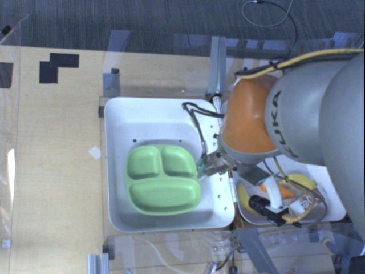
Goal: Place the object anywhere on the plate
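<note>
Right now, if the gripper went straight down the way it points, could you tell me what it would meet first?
Probably the right rim of the green three-compartment plastic plate, or the white bin floor just beside it. The gripper sits over that edge, and height is hard to judge from this view.

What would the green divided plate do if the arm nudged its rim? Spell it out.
The green plate looks like rigid moulded plastic with three compartments, so it would probably keep its shape. It lies flat and low on the smooth floor of the white bin, so it would likely slide rather than tip. It seems thin-walled, hence probably light. The claw sits by its right edge.
</note>
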Robot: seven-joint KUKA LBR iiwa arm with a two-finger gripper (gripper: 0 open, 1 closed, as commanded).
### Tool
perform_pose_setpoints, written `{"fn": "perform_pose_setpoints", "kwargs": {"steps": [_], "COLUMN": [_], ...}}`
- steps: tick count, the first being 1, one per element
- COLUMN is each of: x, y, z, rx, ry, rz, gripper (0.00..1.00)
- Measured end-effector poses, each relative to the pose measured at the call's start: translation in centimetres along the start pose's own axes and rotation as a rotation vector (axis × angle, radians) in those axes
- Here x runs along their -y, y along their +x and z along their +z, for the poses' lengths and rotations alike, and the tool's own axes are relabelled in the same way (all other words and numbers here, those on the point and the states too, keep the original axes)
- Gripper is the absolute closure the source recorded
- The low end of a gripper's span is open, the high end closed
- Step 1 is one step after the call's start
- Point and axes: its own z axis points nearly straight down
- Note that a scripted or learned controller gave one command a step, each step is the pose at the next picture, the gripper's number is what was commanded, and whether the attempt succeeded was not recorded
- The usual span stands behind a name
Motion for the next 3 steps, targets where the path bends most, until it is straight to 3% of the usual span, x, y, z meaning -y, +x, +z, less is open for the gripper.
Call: {"fn": "perform_pose_setpoints", "kwargs": {"steps": [1,2,3], "x": [-0.1,-1.0,-3.2], "y": [-4.0,1.8,8.0], "z": [-4.9,-2.3,1.7], "rx": [0.001,0.000,-0.001], "ry": [-0.002,0.000,0.001], "rz": [0.106,-0.060,-0.140], "gripper": [1.00,1.00,1.00]}}
